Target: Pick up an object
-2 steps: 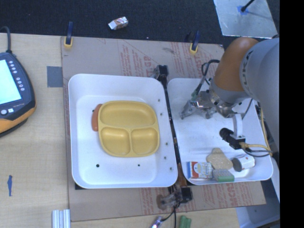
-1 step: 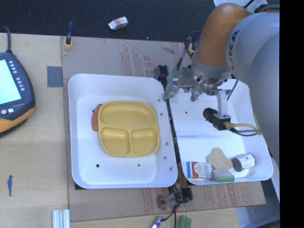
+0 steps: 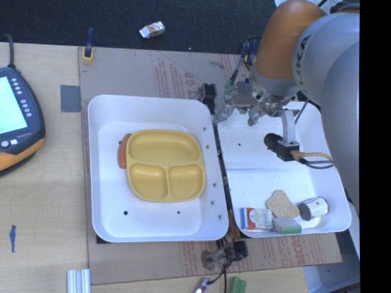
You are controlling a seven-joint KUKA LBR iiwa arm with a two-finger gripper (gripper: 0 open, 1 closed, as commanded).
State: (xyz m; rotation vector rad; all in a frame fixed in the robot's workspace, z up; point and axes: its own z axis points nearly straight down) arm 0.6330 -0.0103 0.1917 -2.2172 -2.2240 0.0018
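The right bin [image 3: 244, 163] holds a cluster at its near edge: a tan flat piece [image 3: 280, 203], a white cylinder with a red end [image 3: 314, 208], a small red-and-blue printed box [image 3: 256, 218] and a grey-green block [image 3: 287, 226]. In the left bin [image 3: 101, 163] lies a yellow divided plate [image 3: 165, 163], with an orange item [image 3: 123, 152] poking out from under its left edge. My gripper [image 3: 237, 116] hangs over the far left corner of the right bin, by the wall between the bins. It is open and nothing sits between its fingers. The cluster lies well toward the near edge from it.
A black fitting with an orange cable [image 3: 282, 147] hangs off the arm over the right bin's middle. A teach pendant [image 3: 18, 118] lies at the left of the bench. A crumpled wrapper [image 3: 152, 30] rests on the dark floor beyond.
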